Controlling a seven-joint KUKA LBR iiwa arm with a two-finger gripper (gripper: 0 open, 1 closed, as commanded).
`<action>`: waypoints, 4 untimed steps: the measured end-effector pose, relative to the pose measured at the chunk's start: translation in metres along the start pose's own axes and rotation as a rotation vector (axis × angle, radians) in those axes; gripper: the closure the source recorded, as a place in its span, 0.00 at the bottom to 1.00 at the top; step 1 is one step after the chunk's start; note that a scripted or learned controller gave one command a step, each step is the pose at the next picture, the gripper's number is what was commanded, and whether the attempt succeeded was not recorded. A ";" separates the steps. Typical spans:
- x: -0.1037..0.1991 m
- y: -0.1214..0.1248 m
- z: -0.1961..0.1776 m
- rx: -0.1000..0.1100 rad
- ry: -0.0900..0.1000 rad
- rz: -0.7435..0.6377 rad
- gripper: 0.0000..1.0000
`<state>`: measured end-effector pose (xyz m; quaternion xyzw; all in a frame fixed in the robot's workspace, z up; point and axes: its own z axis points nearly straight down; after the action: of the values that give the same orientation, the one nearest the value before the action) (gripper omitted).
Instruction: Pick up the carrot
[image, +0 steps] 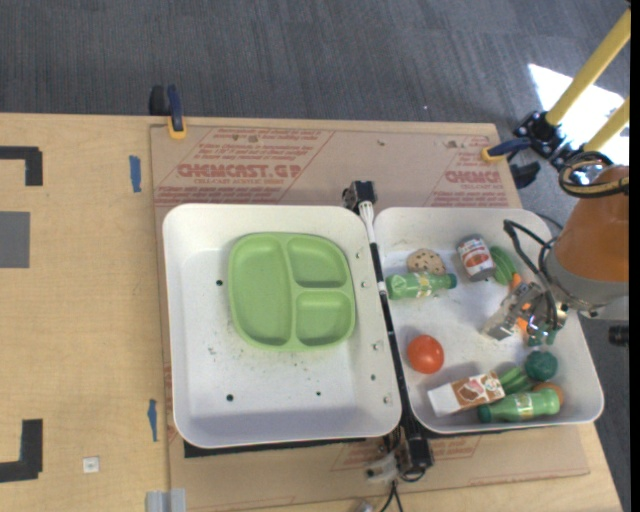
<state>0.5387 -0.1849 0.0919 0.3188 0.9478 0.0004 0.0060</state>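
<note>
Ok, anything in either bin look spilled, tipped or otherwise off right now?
Nothing spilled or broken. The right white bin is cluttered: the two green plastic bottles lie on their sides, and toys crowd its right edge near the gripper. The green divided plate sits flat in the left white bin, which has dark specks on its floor.

Glossy white plastic bins (190, 300), matt green plastic plate (290, 290)

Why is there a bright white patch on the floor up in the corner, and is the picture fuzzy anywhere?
Camera view: light glares off the grey floor at top right; the arm's orange band is soft and blurred; the green plate looks evenly lit and sharp.
</note>
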 end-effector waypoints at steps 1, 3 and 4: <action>-0.001 0.001 -0.010 -0.002 -0.004 0.001 1.00; 0.012 0.051 -0.056 0.003 0.007 0.101 0.00; -0.003 -0.001 -0.001 0.004 0.008 0.136 0.00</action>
<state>0.5404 -0.1880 0.0931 0.3826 0.9239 0.0004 0.0014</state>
